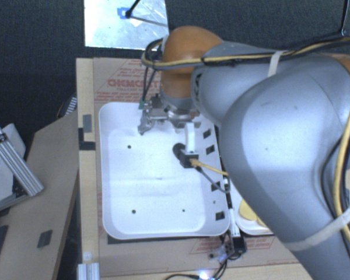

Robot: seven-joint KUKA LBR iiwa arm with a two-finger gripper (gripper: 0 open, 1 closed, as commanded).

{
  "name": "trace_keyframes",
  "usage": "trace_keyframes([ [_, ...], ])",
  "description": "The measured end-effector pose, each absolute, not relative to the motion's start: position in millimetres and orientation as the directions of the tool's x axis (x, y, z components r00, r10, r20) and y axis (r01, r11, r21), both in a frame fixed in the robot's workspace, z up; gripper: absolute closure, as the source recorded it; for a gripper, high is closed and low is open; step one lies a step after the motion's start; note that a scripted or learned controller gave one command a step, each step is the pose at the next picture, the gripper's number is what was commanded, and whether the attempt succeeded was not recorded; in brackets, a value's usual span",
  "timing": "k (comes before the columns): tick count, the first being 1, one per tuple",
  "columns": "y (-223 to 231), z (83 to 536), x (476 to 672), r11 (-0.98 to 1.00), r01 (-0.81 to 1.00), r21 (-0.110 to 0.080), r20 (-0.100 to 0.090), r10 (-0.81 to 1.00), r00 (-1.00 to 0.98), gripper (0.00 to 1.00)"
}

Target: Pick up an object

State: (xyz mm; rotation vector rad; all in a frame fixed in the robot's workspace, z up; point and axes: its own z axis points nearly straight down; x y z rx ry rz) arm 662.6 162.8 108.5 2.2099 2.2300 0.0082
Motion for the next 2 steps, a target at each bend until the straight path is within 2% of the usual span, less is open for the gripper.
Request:
trace_keyframes([
  [1, 159, 122, 661.8, 0.005, 1.0, 0.003, 0.002, 1.0, -0.005, 1.0],
  [2, 196, 193, 669.9, 0.008, 1.0, 0.008, 0.004, 1.0, -0.008, 1.0],
])
